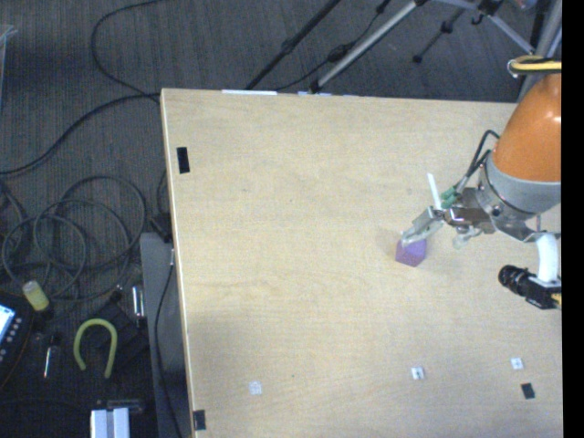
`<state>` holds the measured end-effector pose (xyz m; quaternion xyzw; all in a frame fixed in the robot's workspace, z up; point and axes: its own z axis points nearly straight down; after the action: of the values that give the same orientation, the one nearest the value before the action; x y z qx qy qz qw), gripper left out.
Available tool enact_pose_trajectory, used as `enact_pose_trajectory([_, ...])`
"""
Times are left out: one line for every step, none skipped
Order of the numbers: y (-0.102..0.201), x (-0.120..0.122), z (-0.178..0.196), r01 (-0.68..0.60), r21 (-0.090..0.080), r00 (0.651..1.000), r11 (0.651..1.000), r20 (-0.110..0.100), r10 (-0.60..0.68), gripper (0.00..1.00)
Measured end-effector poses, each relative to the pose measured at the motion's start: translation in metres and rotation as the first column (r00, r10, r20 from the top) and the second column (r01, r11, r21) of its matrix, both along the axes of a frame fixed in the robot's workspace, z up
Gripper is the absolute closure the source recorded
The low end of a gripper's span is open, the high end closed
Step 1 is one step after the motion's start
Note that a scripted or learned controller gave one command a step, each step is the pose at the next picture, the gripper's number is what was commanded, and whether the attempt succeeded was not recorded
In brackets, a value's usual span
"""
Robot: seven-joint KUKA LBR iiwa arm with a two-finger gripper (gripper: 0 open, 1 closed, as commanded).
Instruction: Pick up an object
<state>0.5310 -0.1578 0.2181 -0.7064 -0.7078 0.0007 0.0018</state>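
Observation:
A small purple block (411,251) lies on the light wooden tabletop (301,245), right of centre. The arm comes in from the right, with its orange band (534,140) above a grey wrist (520,199). My gripper (422,210) is open, its two thin fingers spread wide apart. The upper finger (432,190) points up and away from the block. The lower finger (423,224) slants down, and its tip sits at the block's top edge. The block rests on the table, not between the fingers.
The tabletop ends at a left edge (173,272) with cables and a yellow-green U-shaped item (94,340) on the floor beyond. A black tape mark (182,160) and small tags (418,372) dot the surface. A black part (525,281) sticks out below the wrist.

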Motion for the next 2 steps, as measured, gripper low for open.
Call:
enact_pose_trajectory([-0.0033, 0.0452, -0.1120, -0.102, -0.008, 0.995, 0.995, 0.021, 0.102, 0.00])
enact_pose_trajectory([-0.0040, 0.0480, -0.1173, -0.054, -0.012, 0.998, 0.998, 0.036, 0.054, 0.00])
